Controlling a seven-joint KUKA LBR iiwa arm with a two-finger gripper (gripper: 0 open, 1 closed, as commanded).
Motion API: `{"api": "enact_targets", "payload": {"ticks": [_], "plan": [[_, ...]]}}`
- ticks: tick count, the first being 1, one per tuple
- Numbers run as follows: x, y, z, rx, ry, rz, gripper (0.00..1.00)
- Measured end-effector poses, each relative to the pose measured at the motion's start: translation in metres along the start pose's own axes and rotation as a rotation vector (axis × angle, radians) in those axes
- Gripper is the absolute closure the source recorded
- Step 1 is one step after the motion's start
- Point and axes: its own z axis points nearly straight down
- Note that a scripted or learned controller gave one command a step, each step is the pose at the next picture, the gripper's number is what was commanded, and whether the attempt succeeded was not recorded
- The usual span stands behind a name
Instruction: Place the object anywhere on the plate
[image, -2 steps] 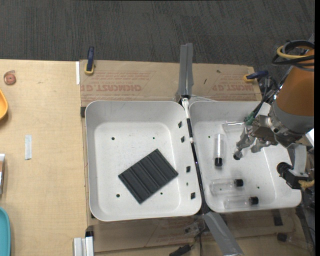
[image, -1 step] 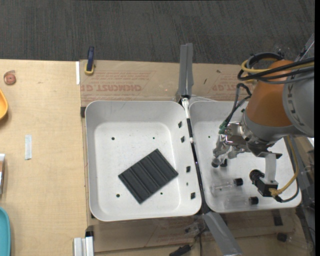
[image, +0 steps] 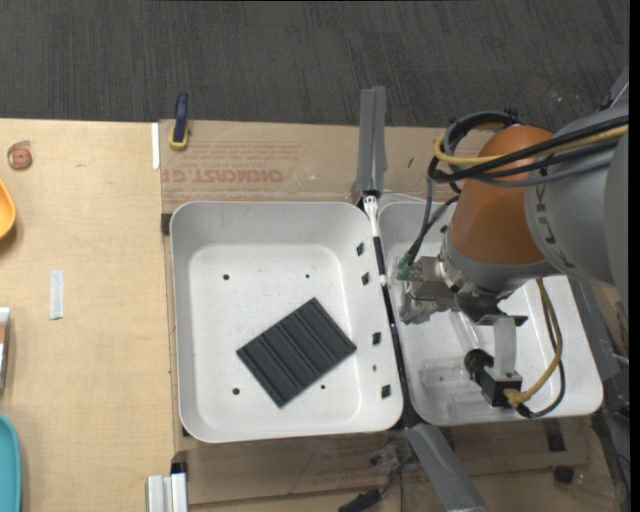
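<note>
**Arm over the right bin, plate in the left**

Camera view: you see two white bins side by side on the bench (image: 90, 400). In the left bin (image: 190, 300) lies a dark ribbed rectangular plate (image: 297, 351), flat on the floor, turned at a slant, nearer the bin's front edge and right wall than its back-left corner. It touches no wall.

The arm (image: 510, 215) comes in from the right and hangs over the right bin (image: 590, 390), its orange band above the bin's back-left part. Yellow and black cables loop round the wrist. The gripper (image: 440, 300) sits below the band, close to the bin's left wall, just beside the divide between the two bins. You cannot tell how its claw stands, nor whether anything is in it; the wrist hides that.

On the right bin's floor, near the front edge, you can make out a faint clear shape (image: 450, 385); what it is cannot be told.

On the bench's far edge, a blue-handled clamp (image: 180, 120) stands behind the left bin.
</note>
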Motion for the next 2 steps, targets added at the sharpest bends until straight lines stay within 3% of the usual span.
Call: {"api": "enact_targets", "payload": {"ticks": [1,2], "plan": [[0.073,-0.029,-0.048,-0.002,-0.001,-0.037,1.00],[0.099,-0.031,-0.130,-0.002,-0.002,-0.166,1.00]]}}
